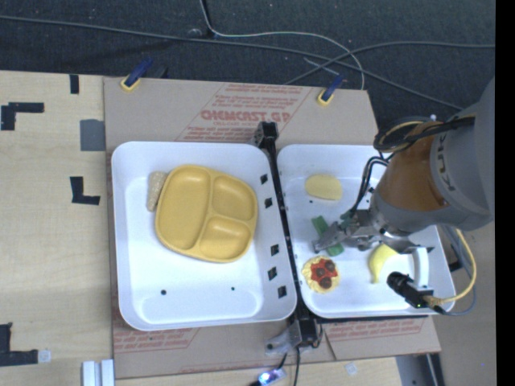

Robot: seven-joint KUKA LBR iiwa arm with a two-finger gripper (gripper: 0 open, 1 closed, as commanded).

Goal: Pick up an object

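Note:
In the right bin (pixel 354 158) lie a pale yellow lemon-like piece (pixel 323 187), a green toy piece (pixel 325 236), a small round pizza with red topping (pixel 321 273) and a yellow banana-like piece (pixel 380 261). My gripper (pixel 334 234) reaches in from the right and hovers low over the green piece, between the lemon piece and the pizza. The grey fingers overlap the green piece, so their state is unclear. The arm's orange band (pixel 410 175) sits over the bin's right side.
The left bin (pixel 133 240) holds a yellow divided plate (pixel 206 212) with a tan sponge-like piece (pixel 154 190) tucked at its left edge. A black divider (pixel 278 223) runs between the bins. Cables cross the dark floor behind the bench.

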